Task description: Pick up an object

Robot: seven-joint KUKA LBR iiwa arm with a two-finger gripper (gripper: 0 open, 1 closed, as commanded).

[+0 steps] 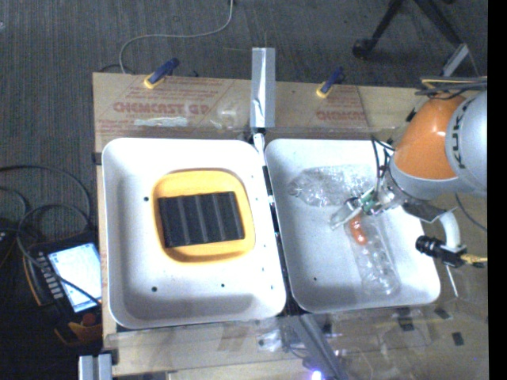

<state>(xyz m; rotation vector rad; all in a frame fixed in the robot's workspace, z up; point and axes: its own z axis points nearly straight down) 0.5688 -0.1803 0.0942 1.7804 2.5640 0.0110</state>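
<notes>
**Arm over crinkled plastic in the right bin**

The grey arm (444, 145), orange-banded, bent in from the right, its gripper (366, 204) low over clear crinkled plastic packaging (348, 212) in the smooth white right bin (301, 236); finger state unclear. Leftward, a rounded yellow tray (204, 216) held dark ribbed slats.

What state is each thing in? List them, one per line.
Yellow tray: lying flat in the left bin, dark ribbed insert facing up.
Clear plastic bottle: lying on its side in the right bin.
Crumpled clear plastic: loose in the right bin.
End effector: low over the bottle.
</notes>
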